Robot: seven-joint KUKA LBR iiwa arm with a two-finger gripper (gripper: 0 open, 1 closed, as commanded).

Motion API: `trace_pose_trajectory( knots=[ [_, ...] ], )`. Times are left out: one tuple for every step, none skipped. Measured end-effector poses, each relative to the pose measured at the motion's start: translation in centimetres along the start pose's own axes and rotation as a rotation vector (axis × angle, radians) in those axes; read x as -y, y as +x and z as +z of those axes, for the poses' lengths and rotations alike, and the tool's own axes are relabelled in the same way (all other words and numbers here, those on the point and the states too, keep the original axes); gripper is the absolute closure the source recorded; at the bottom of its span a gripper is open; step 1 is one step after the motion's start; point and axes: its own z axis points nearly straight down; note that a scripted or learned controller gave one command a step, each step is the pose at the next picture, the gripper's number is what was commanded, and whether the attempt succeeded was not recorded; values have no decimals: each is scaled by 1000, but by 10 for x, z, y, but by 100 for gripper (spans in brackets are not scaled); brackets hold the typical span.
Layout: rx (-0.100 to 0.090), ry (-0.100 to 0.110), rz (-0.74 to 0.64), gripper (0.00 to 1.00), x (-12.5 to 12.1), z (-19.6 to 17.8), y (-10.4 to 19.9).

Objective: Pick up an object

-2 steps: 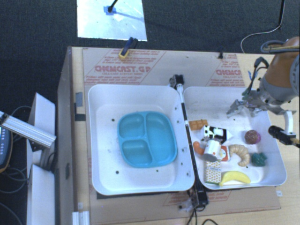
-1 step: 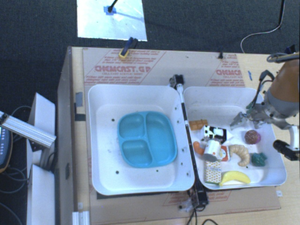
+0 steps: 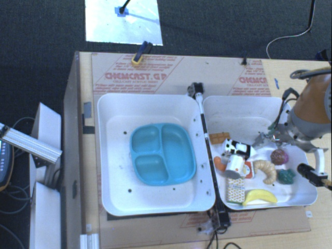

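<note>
The right bin [image 3: 244, 110] holds a heap of small things. Among them are a black-and-white toy cow [image 3: 238, 148], a white cup [image 3: 234, 165], a tan croissant [image 3: 266, 170], a dark red ball [image 3: 279, 156], a green lump [image 3: 286, 177], a yellow banana [image 3: 260, 196], a checkered box [image 3: 235, 190] and a brown block [image 3: 219, 138]. My gripper [image 3: 267, 137] hangs low over the right bin's far right part, just above and left of the dark red ball. Nothing shows between its fingers.
In the left bin [image 3: 111, 139] lies a blue divided plate [image 3: 162, 153]. The ridge between the bins [image 3: 205, 139] runs close to the cow and the brown block. The arm's orange band [image 3: 313, 104] stands over the right bin's right rim.
</note>
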Motion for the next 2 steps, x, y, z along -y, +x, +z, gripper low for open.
trace_pose_trajectory(
  knots=[
    [0,0,0,0,36,0,0],
    [1,-3,-1,100,35,-11,0]
  ],
)
